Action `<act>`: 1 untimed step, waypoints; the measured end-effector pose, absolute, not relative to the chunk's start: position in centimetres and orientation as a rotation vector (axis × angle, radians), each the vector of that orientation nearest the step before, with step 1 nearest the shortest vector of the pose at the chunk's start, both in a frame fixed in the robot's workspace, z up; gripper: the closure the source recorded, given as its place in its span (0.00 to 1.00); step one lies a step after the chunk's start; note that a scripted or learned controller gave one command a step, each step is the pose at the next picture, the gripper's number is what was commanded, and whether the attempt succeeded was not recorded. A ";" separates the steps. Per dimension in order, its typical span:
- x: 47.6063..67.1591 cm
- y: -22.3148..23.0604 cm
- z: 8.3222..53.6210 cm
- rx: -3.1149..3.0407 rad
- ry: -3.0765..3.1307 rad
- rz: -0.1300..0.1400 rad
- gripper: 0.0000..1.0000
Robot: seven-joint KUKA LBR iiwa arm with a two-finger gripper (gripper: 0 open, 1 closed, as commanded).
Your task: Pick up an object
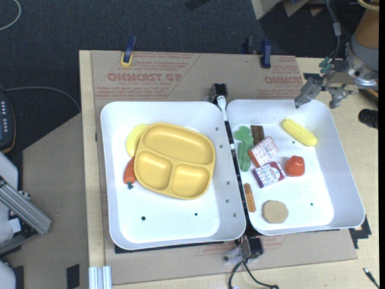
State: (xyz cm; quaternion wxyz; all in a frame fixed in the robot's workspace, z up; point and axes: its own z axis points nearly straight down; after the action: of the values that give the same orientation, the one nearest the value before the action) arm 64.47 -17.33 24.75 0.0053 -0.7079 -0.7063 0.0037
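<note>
The claw (317, 96) hangs at the far right corner of the right bin (337, 179), its two fingers spread apart with nothing between them. Just below it, nearest of all, lies a yellow corn cob (299, 132). Farther off sit a red tomato (295, 166), two red-and-white packets (265, 162), a brown bar (257, 133) and a green vegetable (243, 147). Beyond those, at the bin's near side, rests a tan cookie (275, 211). Well away, the left bin (120, 209) bears a yellow divided tray (173, 160).
</note>
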 end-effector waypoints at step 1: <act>64.7 -17.3 25.6 -2.222 -2.222 -0.001 0.00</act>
State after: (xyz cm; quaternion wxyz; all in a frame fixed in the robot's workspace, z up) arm 64.71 -17.30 25.58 -0.0005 -0.7071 -0.7072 -0.0002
